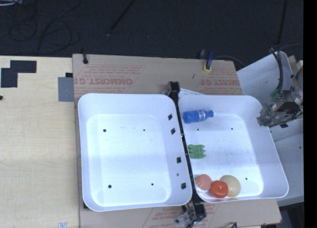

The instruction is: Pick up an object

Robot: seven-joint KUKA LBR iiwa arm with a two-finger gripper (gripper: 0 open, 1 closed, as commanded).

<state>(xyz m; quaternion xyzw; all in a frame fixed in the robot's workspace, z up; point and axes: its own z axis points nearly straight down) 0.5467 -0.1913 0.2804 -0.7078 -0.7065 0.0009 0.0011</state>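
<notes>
The right bin [257, 148] holds a blue bottle [197, 116] lying on its side near the far left corner. A small green object [196, 151] lies by the left wall. At the near edge sit a pink piece [202, 181], a red round piece [219, 189] and a tan round piece [231, 185], close together. My gripper [270, 115] hangs at the right rim of this bin, outside its floor, well right of the bottle. Nothing shows between its fingers.
The left bin [99, 108] stands beside the right one, with a black divider strip [181, 143] between them. Both rest on a cardboard sheet [138, 76] on the wooden bench. A yellow-blue clamp [208, 63] sits at the cardboard's far edge.
</notes>
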